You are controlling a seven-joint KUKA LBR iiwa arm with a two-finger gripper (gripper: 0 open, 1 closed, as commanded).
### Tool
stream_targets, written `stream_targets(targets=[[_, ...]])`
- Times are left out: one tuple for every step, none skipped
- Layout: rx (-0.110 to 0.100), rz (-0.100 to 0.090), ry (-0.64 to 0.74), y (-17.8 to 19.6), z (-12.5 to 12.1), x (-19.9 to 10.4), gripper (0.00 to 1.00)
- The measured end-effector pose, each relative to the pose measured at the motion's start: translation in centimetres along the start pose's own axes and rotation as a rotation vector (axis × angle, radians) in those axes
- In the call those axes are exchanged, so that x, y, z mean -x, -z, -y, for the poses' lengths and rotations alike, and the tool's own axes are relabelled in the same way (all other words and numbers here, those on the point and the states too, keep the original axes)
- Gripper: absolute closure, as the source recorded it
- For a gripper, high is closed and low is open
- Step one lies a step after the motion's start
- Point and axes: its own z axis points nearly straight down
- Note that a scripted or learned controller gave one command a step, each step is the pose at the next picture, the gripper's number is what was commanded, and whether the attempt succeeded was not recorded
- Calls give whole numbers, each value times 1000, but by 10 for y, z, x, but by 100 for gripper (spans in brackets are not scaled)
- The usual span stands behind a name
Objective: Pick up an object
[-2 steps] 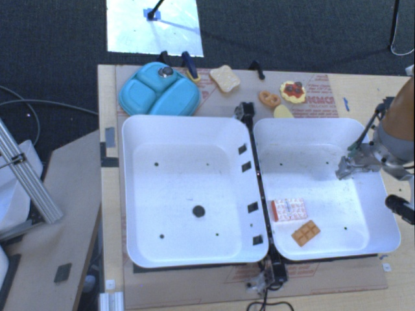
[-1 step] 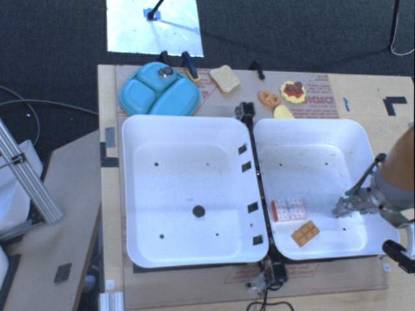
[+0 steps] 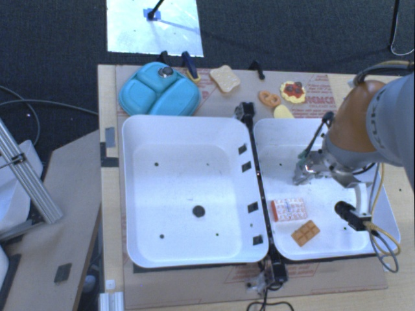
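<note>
In the right bin (image 3: 285, 141) lie a red-and-white packet (image 3: 288, 208) and, nearer the front, a brown waffle-patterned cracker (image 3: 305, 233). My gripper (image 3: 303, 173) hangs low over the middle of this bin, a little behind and to the right of the packet, and apart from both items. I see nothing held in it. A small dark round disc (image 3: 198, 210) rests on the floor of the left bin (image 3: 149, 141).
Behind the bins, on the board, sit a blue divided plate (image 3: 159, 91), a toast slice (image 3: 225, 78), a pretzel (image 3: 268, 98), a small topped tart (image 3: 293, 91) and a yellow piece (image 3: 283, 112). The arm covers the right bin's right side.
</note>
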Motion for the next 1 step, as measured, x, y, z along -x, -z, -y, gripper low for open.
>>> stream_targets(targets=[[-1,-7,2,104,-7,-77,100]])
